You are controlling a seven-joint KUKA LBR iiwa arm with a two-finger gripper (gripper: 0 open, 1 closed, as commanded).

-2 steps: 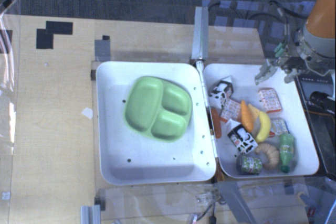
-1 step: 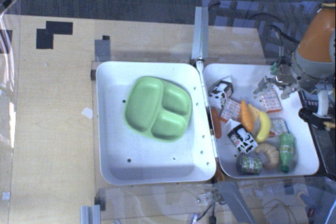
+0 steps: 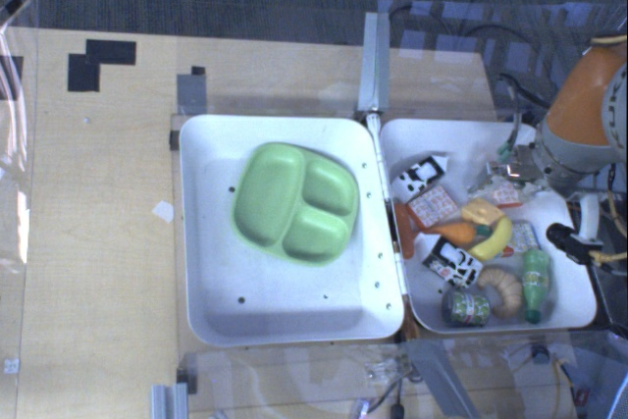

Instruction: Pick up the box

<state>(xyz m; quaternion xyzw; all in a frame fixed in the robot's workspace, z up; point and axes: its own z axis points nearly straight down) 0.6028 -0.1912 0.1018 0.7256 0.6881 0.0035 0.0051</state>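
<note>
Box [image 3: 433, 206] lies flat in right bin [image 3: 579, 314], touching carrot [image 3: 457, 233], near the divider. Looks like light, stiff cardboard, likely slick print; best pinched across its short edges. Claw [image 3: 512, 164] sits at the bin's far right; cannot tell its state

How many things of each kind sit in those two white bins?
Green divided plastic tray: 1
Black-and-white patterned cartons: 2
Pink printed box: 1
Yellow banana: 1
Orange carrot: 1
Brown croissant: 1
Green bottle: 1
Green can: 1
Total: 9
</note>
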